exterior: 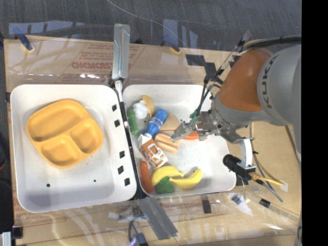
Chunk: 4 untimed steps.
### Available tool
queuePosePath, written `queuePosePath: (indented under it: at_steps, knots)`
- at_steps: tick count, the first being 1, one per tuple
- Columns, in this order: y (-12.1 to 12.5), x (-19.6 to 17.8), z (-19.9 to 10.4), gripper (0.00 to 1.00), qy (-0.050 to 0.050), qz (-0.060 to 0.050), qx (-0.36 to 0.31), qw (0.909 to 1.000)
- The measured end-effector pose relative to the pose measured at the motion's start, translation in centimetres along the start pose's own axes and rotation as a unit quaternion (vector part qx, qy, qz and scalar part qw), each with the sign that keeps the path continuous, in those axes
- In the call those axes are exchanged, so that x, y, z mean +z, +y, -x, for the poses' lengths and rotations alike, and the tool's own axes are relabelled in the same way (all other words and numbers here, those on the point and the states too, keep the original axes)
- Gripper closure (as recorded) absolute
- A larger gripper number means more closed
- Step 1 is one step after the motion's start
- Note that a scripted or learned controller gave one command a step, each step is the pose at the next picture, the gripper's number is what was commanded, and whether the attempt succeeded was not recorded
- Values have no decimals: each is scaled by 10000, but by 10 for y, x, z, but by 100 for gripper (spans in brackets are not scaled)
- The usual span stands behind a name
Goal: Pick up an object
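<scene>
Orange carrot-like piece [192, 136] lies under the pincer [185, 131]; whether it pinches, cannot tell.

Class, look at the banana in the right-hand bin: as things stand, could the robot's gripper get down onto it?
Probably yes. The banana lies on top near the right bin's front edge, nothing covering it; the gripper hangs close above the same bin. The broccoli touching its left end might crowd one finger.
</scene>
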<state>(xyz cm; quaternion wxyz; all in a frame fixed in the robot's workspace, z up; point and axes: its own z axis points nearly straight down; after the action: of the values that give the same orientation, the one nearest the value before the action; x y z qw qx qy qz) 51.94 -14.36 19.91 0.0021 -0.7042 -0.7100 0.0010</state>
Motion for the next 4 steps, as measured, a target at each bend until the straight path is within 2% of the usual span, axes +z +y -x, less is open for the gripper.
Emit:
queuePosePath:
  at_steps: [1,2,3,4]
  knots:
    - [-12,1,10,0,1,-5,90,10000]
    - [39,96,-44,0,3,-4,869,9962]
    - [93,101,-29,0,-6,67,1373,9905]
    - [93,90,-30,100,2,60,1343,9909]
